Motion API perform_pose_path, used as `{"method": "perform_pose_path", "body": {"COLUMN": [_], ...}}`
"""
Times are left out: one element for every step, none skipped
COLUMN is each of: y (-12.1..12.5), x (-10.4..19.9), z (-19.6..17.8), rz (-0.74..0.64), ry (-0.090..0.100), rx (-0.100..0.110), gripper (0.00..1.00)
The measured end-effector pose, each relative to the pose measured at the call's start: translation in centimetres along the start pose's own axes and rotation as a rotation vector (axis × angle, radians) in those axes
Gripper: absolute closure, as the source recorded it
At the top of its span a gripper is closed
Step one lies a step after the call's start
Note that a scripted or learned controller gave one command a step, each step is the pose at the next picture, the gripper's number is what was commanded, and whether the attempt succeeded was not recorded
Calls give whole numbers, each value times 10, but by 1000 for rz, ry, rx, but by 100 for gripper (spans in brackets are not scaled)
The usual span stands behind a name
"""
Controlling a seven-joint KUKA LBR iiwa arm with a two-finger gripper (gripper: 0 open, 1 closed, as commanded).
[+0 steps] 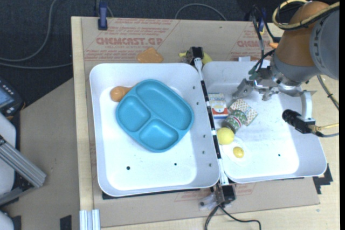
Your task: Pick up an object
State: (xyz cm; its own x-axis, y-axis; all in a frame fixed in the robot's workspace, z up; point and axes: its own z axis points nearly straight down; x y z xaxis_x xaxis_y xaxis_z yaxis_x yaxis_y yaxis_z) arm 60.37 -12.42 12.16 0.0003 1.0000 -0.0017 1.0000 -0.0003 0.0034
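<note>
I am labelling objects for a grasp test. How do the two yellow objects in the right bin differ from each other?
The larger yellow ball is rounder and a paler, greenish yellow; the small yellow piece is clearly smaller and a deeper yellow. The ball lies against the divider beside the patterned can; the small piece lies apart, nearer the bin's front edge. Both rest loose on the right bin floor, away from the claw.

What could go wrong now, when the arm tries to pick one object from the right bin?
1. The carton, the patterned can and the yellow ball lie crowded together near the divider, so the gripper may push neighbours or catch two things.
2. The ball and the small yellow piece look round, so they may roll away.
3. These things sit near the right bin wall, which may block the approach.
</note>
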Motion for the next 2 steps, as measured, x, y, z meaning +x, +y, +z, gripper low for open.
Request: {"method": "perform_pose_path", "body": {"y": [-27, -6], "x": [4, -33], "z": [39, 31], "rz": [1, 0], "ry": [3, 0], "rx": [8, 0], "gripper": [0, 0]}}
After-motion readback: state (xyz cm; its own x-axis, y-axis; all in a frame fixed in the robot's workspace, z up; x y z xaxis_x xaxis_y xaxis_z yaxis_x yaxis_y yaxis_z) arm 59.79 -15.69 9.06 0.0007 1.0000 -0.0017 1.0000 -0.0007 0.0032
